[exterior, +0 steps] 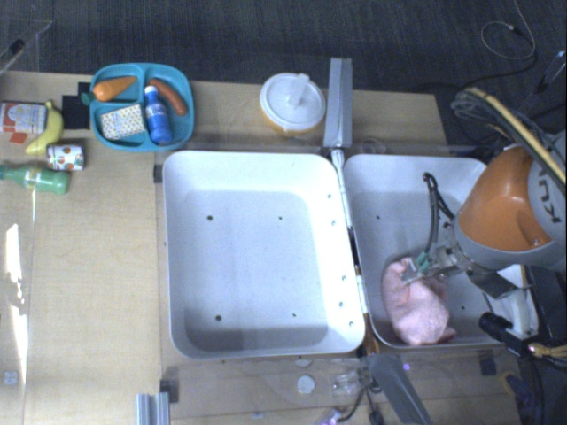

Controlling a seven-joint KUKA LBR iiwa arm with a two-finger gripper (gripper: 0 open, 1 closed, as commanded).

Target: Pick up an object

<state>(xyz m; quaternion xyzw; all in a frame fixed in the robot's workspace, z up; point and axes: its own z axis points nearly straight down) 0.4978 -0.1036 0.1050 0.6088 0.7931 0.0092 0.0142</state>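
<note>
Below, pale wooden table, dark carpet behind, two white bins, claw touching pink soft object in right bin, grip unclear.

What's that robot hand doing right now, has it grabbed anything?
Hand: down at the pink soft object in the right bin; open or closed cannot be told.

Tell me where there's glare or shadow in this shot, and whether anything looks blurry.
Camera view: bright glare streaks on the bench at far left; soft shadow along the left bin front wall; the pink object and gripper look soft, lacking fine detail.
</note>
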